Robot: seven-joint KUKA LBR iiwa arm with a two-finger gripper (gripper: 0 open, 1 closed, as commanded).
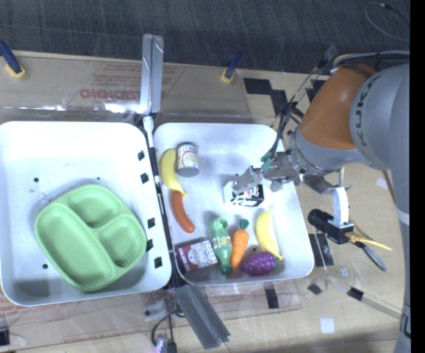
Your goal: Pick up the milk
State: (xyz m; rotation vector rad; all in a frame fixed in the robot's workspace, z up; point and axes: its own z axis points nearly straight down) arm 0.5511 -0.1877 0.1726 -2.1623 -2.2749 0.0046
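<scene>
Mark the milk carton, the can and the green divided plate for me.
milk carton (247, 193): camera view, its black-and-white side.
can (187, 159): camera view, its labelled side.
green divided plate (69, 252): camera view, lower rim of the big compartment.

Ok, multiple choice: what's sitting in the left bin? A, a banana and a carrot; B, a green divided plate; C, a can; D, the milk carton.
B: the green divided plate lies in the left bin, while the bananas, carrot, can and milk carton are all in the right bin.
</scene>
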